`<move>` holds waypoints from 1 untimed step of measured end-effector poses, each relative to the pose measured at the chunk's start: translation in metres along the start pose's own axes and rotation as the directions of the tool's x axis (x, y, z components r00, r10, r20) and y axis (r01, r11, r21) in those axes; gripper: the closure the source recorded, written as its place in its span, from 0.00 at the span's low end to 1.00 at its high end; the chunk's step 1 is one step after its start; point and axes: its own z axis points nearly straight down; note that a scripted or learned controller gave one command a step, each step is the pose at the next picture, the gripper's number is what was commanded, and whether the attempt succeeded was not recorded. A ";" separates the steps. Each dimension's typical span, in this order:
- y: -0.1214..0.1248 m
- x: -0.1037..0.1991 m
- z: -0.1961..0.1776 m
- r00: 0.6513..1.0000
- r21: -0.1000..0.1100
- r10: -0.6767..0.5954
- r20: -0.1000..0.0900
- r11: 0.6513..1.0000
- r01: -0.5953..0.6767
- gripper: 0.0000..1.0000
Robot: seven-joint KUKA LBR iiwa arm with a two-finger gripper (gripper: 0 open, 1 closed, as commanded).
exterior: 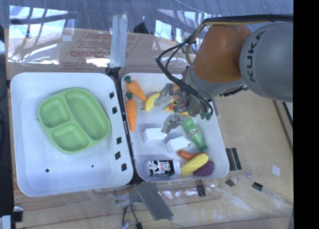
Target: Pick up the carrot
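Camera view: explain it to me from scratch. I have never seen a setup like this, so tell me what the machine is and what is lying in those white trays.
The big grey and orange shape is a robot arm, reaching in from the right. At its end is a two-finger gripper, its metal hand. One fixed camera looks down on the bench at a slant.

Two shallow white bins sit side by side. The left bin holds a green divided plate. The right bin holds toy food: two carrots by its left wall, a banana, a green bottle, two white blocks, a small carton, a corn cob and a purple piece.

The gripper hangs over the middle of the right bin. I see nothing between its fingers, and both carrots lie in the bin.
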 end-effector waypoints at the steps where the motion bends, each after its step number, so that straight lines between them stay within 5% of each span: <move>1: -0.074 -0.039 0.019 0.994 0.001 0.110 0.001 0.994 -0.110 0.00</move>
